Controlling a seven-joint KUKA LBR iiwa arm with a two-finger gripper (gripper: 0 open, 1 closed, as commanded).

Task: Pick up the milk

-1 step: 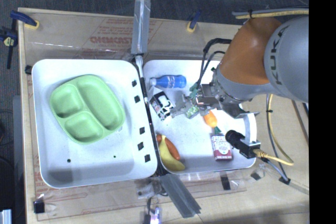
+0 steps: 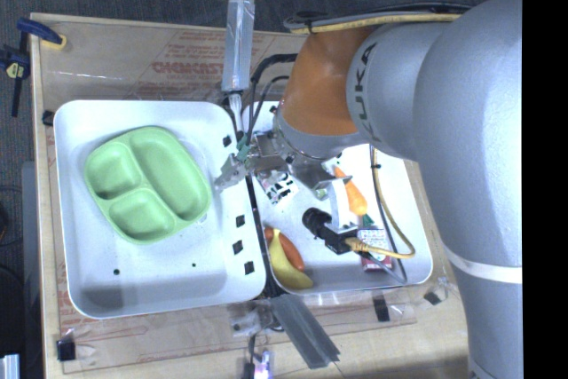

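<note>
My gripper (image 2: 238, 162) hangs low over the divider between the two bins, at the left edge of the right bin (image 2: 417, 266). Just to its right, a small white object with black print (image 2: 281, 185) peeks out from under the wrist; it may be the milk, though too little of it shows to be sure. Whether the gripper touches or holds it is hidden. The grey arm with its orange band (image 2: 324, 93) covers most of the right bin.
A green divided plate (image 2: 146, 182) lies in the left bin (image 2: 133, 293). In the right bin, a yellow and orange banana-like piece (image 2: 286, 257) lies at the front left, an orange carrot (image 2: 356, 195) lies mid-bin, and a colourful packet (image 2: 377, 246) sits near the front.
</note>
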